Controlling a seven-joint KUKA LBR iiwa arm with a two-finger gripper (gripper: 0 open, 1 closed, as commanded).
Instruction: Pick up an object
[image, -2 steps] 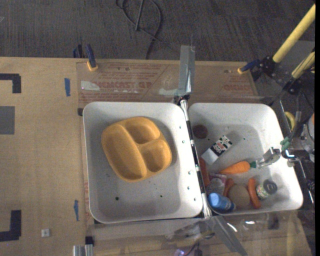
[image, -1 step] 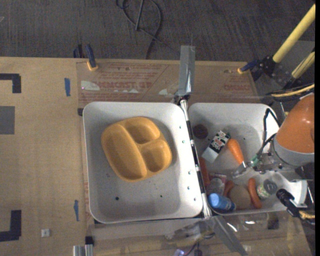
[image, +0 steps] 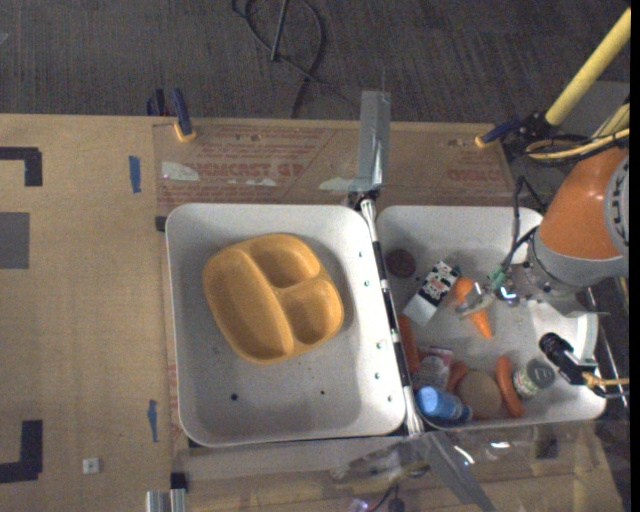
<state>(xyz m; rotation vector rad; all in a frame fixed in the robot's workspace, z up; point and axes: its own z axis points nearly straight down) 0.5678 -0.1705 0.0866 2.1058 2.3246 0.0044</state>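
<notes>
Two white bins sit side by side. At nine o'clock, the left bin (image: 200, 400) holds a yellow divided tray (image: 272, 296). At three o'clock, the right bin (image: 470, 222) holds a carrot (image: 473, 308), a dark disc (image: 401, 263), a blue-capped bottle (image: 440, 403) and a small jar (image: 530, 380). The gripper (image: 487, 295) hangs just beside the carrot; whether it is open I cannot tell.

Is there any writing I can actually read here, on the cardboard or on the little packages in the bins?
Red print on the brown cardboard sheet behind the bins: blurred, not readable.
Black-and-white pattern on the small white carton in the right bin: too small to read.
Label on the small round jar: too small to read.
No text reads clearly.
</notes>
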